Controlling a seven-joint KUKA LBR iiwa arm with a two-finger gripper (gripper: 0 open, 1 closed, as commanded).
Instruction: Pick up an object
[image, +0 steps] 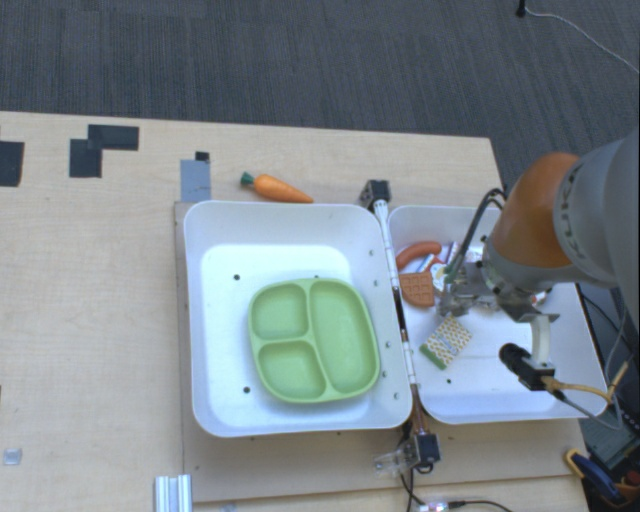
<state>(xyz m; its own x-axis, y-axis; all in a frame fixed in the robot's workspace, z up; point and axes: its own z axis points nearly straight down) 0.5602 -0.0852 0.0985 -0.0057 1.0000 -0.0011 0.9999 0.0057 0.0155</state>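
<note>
The right bin holds a reddish sausage, a brown waffle-like square and a green patterned sponge-like piece. A small printed packet lies beside the sausage. My gripper hangs low over the left part of this bin, just above the green patterned piece and right of the brown square. The arm's wrist hides the gripper's tips and part of the bin behind it.
The left bin carries a green three-part plate. A toy carrot lies on the bench behind the left bin. A black clamp sits at the bins' shared wall, and cables run at the front right.
</note>
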